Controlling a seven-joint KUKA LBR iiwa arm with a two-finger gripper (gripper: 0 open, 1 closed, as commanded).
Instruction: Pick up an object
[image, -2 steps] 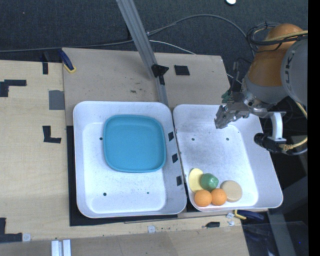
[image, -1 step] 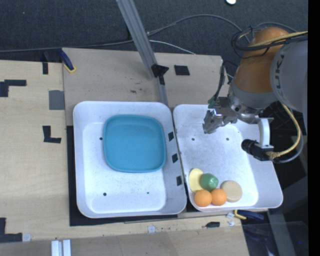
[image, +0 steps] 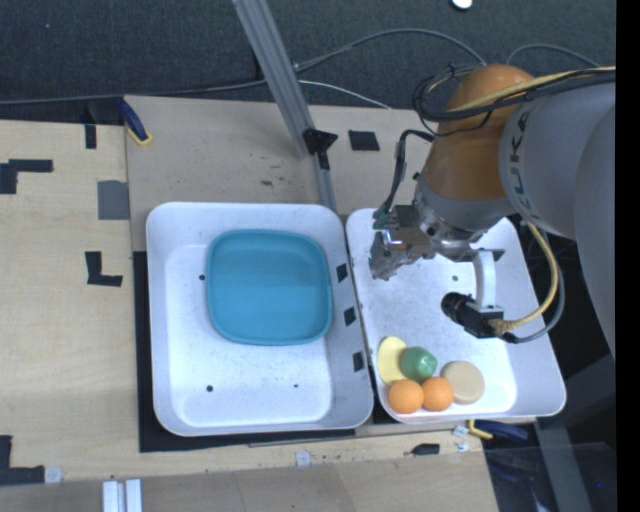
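Five small items (image: 425, 375) huddle in the right bin's (image: 530, 395) near corner; the jaws' (image: 385, 262) spread is unreadable.

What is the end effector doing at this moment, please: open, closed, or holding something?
End effector: over the upper part of the right bin; whether it is open, closed or holding anything cannot be told.
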